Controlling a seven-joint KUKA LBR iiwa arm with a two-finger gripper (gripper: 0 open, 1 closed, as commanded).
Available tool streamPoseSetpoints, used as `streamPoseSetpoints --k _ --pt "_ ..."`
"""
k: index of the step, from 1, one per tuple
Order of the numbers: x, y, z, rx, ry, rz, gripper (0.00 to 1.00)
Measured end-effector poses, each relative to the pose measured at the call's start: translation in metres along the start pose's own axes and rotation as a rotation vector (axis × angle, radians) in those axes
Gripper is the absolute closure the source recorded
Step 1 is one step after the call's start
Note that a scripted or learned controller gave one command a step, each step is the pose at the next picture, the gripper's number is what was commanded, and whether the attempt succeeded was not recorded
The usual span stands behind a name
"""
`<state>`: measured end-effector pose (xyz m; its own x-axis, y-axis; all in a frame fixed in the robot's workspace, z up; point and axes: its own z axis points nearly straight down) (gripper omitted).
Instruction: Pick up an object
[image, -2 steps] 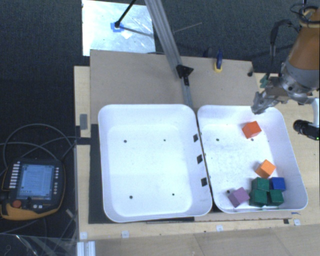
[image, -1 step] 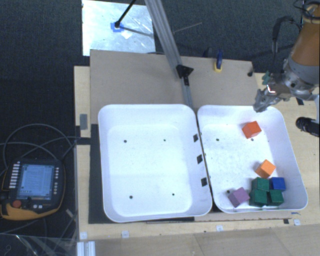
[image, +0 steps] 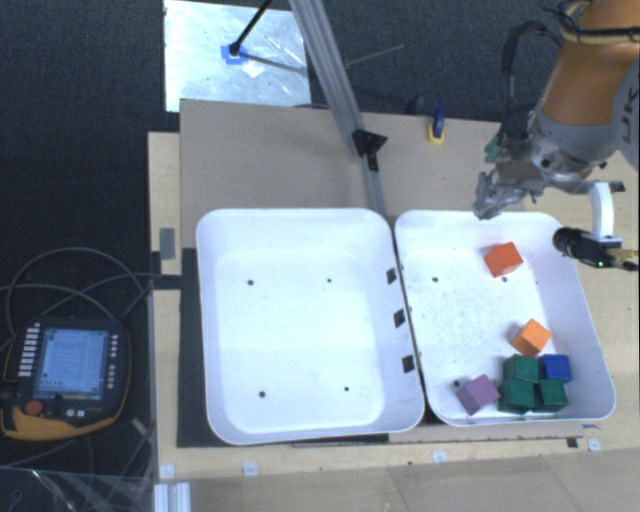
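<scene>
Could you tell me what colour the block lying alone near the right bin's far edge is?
The block is orange-red, seen in the camera view.

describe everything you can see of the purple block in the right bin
The purple block is a small cube with a matte, pale violet surface, plain and unmarked. It sits flat on the floor of the right bin, turned at a slight angle, close to the near wall. It lies just left of the green blocks, touching or nearly touching them; which one cannot be told. A small dark dot on the bin floor sits at its left.
</scene>
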<state>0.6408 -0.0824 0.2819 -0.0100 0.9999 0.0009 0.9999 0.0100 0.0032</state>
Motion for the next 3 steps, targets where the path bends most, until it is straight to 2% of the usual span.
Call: streamPoseSetpoints --k 1,2,3 --pt "0.058 -0.002 0.003 0.002 0.001 -0.001 1.0" --pt "0.112 0.008 0.009 0.001 0.001 0.0 1.0" --pt "0.166 0.0 0.034 0.004 0.001 0.0 1.0"
